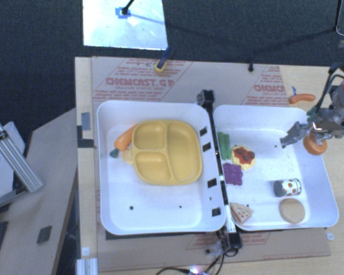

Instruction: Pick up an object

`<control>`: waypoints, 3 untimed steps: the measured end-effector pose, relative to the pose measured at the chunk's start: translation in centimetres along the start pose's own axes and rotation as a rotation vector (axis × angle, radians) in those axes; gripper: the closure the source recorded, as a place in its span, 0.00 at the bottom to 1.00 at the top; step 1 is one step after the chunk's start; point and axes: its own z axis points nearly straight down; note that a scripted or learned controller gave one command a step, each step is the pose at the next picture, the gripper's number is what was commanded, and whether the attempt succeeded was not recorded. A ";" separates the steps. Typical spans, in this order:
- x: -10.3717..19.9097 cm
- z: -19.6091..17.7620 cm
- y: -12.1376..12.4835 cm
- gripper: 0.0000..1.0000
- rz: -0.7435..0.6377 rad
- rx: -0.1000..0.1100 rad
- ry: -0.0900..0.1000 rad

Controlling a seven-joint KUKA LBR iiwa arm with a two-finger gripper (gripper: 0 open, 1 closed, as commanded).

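Note:
My gripper (289,138) hangs over the upper right part of the right bin (264,132), with nothing visibly held in it. Below and left of it lie a pizza slice (243,156), a green piece (223,144) and a purple bunch of grapes (233,174). Nearer the front of the bin are a small can (287,187) on its side, a round tan bun (292,210) and a triangular cracker (241,212). A round orange thing (315,146) sits at the bin's right rim, just right of the gripper.
The left bin (114,211) holds a yellow divided plate (163,152) with a carrot (124,138) at its left edge. An orange sausage (301,98) lies on the bench behind the right bin. A black divider (214,159) runs between the bins.

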 end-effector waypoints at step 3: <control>0.1 9.8 -0.9 0.00 -0.001 -0.004 0.000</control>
